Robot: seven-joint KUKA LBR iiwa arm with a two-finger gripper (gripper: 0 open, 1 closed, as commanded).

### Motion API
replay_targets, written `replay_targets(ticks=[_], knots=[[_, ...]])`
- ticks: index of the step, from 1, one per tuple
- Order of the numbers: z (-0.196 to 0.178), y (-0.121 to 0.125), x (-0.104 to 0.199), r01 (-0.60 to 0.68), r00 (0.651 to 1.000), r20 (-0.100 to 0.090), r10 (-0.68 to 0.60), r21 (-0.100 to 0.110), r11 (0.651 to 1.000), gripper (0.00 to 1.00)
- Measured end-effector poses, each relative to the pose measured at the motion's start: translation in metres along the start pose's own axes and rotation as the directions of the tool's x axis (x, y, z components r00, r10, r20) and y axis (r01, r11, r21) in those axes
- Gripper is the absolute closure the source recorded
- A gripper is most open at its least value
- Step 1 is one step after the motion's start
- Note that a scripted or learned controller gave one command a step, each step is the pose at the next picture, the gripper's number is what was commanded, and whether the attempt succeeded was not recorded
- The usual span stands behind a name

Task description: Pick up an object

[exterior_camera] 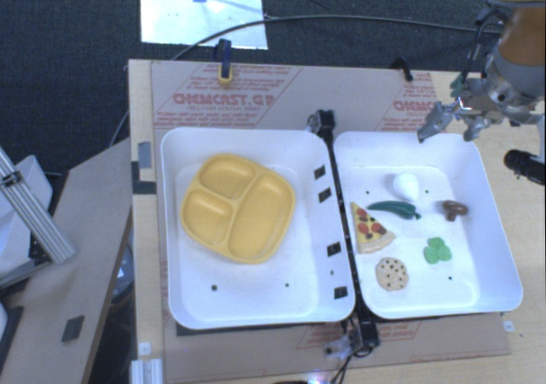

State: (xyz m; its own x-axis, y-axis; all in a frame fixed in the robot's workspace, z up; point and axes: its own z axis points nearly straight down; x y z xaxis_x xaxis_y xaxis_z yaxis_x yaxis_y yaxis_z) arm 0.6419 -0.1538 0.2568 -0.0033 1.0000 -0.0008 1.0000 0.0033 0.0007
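Worktop [256, 88]: a board with red printed lettering, bearing two shallow white bins side by side.
Left bin [192, 288]: holds a yellow divided plate [238, 207] with three compartments, lying flat near the bin's middle.
Right bin [486, 254]: holds six small toy food pieces, all lying loose on the floor of the bin.
White piece [406, 183]: a rounded white object, possibly an egg or a garlic bulb; the view is too coarse to say which. It lies toward the far side of the right bin.
Green pepper [394, 209]: a dark green elongated piece just in front of the white piece, touching or nearly touching it.
Pizza slice [370, 227]: a wedge with red spots, beside the pepper, near the divider between the bins.
Cookie [392, 273]: round, speckled, in front of the pizza slice.
Green leafy piece [438, 250]: right of the cookie, apart from it.
Brown mushroom [453, 208]: toward the right wall.
Tool [446, 118]: above the far rim of the right bin, fingers spread apart, with nothing between them, well apart from every food piece.
Arm [516, 49]: grey with an orange band, entering from the right.
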Motion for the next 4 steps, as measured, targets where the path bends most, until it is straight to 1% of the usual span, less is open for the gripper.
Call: replay_targets(ticks=[1,2,3,4], knots=[[0.048,0.009,0.004,0.003,1.000,-0.001,-0.003,0.003,1.000,0.00],[0.094,0.001,0.008,-0.001,1.000,-0.001,0.001,0.002,1.000,0.00],[0.142,0.010,0.005,0.002,1.000,-0.001,-0.002,0.003,1.000,0.00],[0.130,0.011,0.005,0.004,1.000,0.000,-0.004,-0.002,1.000,1.00]])
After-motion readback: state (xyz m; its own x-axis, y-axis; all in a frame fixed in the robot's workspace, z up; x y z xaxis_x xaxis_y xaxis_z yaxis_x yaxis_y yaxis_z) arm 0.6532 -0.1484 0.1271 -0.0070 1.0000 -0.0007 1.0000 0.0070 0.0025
